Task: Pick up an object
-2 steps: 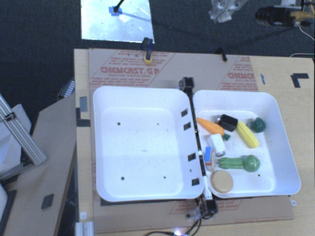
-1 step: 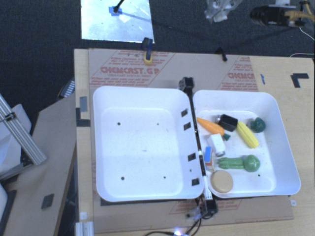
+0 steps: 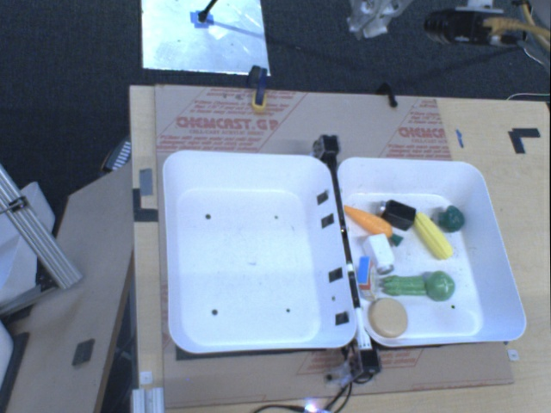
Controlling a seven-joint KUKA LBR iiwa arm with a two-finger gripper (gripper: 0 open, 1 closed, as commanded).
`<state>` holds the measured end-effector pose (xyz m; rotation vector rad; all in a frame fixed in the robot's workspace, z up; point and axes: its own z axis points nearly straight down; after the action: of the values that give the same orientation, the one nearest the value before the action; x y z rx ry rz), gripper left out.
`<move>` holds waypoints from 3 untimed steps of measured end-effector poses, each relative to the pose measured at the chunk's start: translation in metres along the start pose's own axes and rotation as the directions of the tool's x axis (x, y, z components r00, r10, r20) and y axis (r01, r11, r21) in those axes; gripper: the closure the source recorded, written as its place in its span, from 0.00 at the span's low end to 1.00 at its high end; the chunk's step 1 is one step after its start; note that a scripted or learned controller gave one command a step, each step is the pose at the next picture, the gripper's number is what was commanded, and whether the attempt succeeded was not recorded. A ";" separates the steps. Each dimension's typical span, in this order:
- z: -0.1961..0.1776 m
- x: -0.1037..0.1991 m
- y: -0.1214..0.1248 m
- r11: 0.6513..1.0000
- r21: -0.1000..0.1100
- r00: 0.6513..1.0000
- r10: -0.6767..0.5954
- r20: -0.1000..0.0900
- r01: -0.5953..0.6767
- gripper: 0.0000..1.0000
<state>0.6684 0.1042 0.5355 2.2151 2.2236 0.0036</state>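
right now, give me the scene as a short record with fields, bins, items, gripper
gripper: at the top of the view, above the dark floor, away from both bins
left bin: white, shallow
right bin: white, shallow, holds all the items
carrot: orange, near the divider
black block, right of the carrot
corn: yellow, lying at a slant
dark green piece, beside the corn's upper end
white box, mid bin
green vegetable, lying flat
tan disc, front corner
task status: nothing picked up yet
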 end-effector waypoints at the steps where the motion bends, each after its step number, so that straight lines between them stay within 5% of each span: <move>1: 0.000 0.014 0.000 1.000 0.000 1.000 0.000 0.000 0.000 1.00; 3: 0.000 0.044 0.000 1.000 0.001 1.000 0.000 0.000 0.000 1.00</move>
<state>0.6684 0.1480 0.5355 2.2153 2.2242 0.0032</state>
